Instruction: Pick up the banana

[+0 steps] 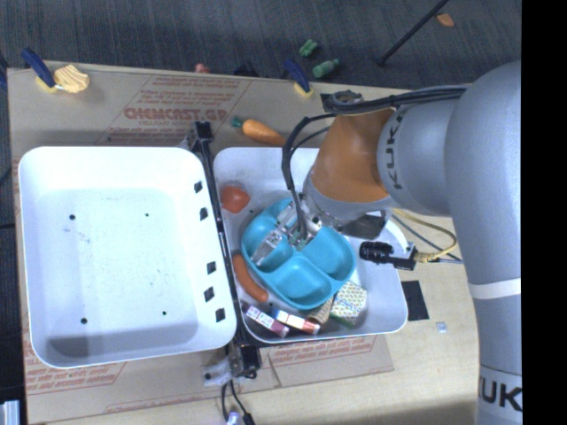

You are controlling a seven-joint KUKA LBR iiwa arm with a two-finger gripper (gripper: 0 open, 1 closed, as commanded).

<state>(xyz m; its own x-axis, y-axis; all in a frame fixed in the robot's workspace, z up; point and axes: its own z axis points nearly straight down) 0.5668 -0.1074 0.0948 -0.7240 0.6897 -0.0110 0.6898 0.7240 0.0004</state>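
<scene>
Down over the right bin [390, 312], the gripper [285, 235] hangs low above a blue dish [306, 264], its metal fingers [276, 237] reaching to the dish's upper left rim. They look drawn fairly close together, yet how wide they stand cannot be told, and nothing shows clamped between them. No banana can be picked out with certainty anywhere near the gripper. Just below and to its left lies an orange sausage-shaped thing [249, 279] along the bin's left wall, and up and to the left sits a red ball [234, 198]. Further below, past the dish, lie a small box [280, 320] and a green-patterned packet [349, 302]. Well above the gripper, outside the bin on the cardboard, rests a toy carrot [260, 131]. The left bin [35, 237] lies well off to the gripper's left.

By the look of it, the step in hand is the reach, with no grasp made. The next move likely calls for finding the banana first, perhaps hidden under the arm [416, 166] or the dish, then closing on it cleanly without snagging the dish rim.
</scene>
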